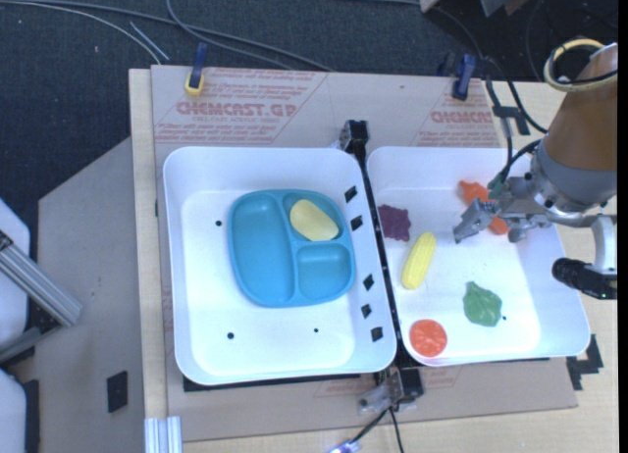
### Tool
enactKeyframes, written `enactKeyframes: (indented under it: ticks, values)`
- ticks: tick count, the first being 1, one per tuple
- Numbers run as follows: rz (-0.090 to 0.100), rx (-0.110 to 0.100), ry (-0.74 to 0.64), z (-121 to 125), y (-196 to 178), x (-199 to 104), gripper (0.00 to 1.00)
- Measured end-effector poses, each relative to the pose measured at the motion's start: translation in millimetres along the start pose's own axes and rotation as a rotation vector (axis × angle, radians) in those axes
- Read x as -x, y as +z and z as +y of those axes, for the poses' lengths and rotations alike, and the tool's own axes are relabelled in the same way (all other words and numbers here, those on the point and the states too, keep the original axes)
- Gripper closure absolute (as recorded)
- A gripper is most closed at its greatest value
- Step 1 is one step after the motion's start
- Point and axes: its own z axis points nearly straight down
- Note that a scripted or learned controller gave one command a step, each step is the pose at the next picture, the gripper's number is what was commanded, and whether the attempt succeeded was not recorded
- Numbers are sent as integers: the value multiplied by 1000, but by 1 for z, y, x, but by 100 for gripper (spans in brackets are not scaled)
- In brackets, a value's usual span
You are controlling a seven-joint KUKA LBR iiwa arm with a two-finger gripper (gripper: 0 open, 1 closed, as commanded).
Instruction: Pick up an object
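Note:
The right bin (549,328) holds a yellow corn cob (419,259), a purple piece (394,222), a green leafy piece (482,304), a red-orange round slice (428,338) and an orange piece (474,191) near the back. My gripper (488,220) hangs over the right bin's back half, just in front of the orange piece and right of the corn cob. Its fingers are spread apart with nothing between them. A small orange-red bit (499,226) shows beside the fingers.
The left bin (196,314) holds a blue divided plate (289,247) with a yellow lemon-like piece (313,220) in its back right compartment. A black divider (365,235) runs between the bins. Cables lie behind the bench.

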Motion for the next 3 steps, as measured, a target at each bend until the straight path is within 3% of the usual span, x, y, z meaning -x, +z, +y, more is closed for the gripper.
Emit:
enactKeyframes:
  ticks: [1,3]
  values:
    - [-2,15,-3,3,-8,0,0]
    - [-1,10,-3,7,102,13,0]
